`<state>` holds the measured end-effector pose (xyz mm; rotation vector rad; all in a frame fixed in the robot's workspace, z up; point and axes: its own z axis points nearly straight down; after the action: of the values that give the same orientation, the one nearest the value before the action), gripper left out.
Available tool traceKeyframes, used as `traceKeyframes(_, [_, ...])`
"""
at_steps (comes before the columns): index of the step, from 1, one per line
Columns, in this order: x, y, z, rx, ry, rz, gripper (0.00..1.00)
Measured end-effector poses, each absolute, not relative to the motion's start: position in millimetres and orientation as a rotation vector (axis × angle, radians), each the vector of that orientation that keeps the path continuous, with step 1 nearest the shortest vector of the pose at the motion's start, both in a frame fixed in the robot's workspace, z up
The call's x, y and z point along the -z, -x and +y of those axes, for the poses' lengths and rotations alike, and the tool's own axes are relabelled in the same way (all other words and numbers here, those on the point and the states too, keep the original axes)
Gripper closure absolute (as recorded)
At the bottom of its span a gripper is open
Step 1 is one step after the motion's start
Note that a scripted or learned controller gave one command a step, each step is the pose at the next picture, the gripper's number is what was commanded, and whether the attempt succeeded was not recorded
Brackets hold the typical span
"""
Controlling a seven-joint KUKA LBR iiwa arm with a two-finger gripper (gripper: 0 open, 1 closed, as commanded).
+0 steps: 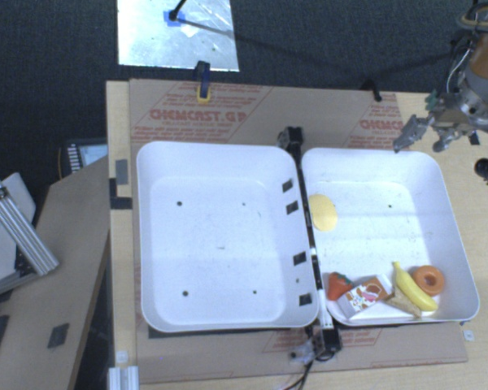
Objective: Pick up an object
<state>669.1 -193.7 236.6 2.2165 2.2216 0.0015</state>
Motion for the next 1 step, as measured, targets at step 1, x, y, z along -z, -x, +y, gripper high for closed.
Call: traceKeyframes(1, [-236.6,-669.1,-193.7,-0.002,-2.216,2.222,0.0])
